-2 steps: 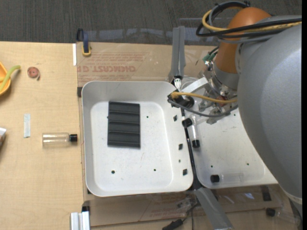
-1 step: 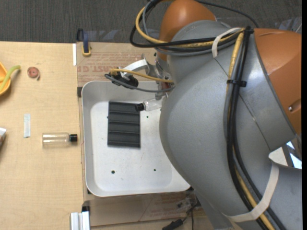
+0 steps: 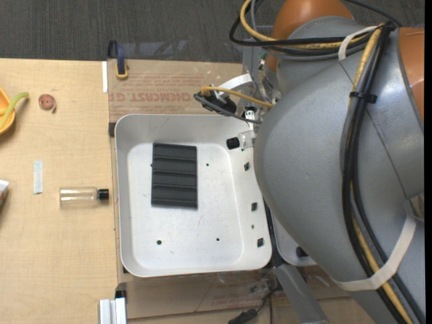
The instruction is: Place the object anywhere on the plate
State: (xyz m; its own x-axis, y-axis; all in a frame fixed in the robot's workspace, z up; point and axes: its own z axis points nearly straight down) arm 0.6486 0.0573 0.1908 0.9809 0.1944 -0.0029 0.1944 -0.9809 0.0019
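A black ridged rectangular block lies flat in the upper left part of the left white bin. It lies alone, and nothing touches it. The grey arm with its orange band looms over the right side and hides most of the right bin. Yellow and black cables run from the arm above the left bin's far right corner.
On the wooden bench left of the bin lie a clear small bottle with a black cap, a small white strip, a red disc and a yellow object. A blue clamp sits behind the bin on cardboard.
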